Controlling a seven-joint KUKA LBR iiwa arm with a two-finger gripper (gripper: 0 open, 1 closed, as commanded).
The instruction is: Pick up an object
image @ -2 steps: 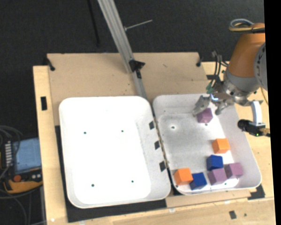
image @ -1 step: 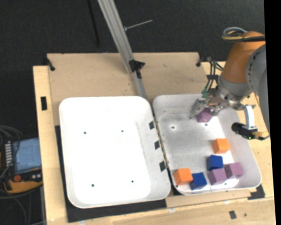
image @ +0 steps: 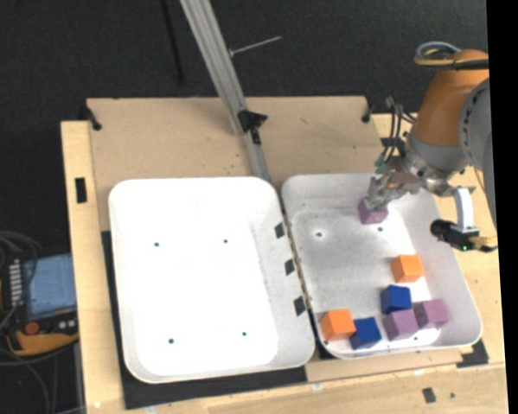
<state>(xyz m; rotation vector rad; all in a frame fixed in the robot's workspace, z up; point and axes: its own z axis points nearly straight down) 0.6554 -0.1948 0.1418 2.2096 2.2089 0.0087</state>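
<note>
1. The pincer [image: 381, 195] hangs in the upper part of the right bin [image: 328, 198], its tips at a purple block [image: 373, 211]; whether it is clenched or released cannot be told.
2. That block (small, pale purple) sits alone near the bin's top wall.
3. Lower right: two orange cubes [image: 407, 268], two blue cubes [image: 396, 298] and two purple cubes [image: 401, 323], well apart from the pincer.
4. The left bin [image: 123, 252] lies beside it on the tabletop [image: 151, 138].
</note>
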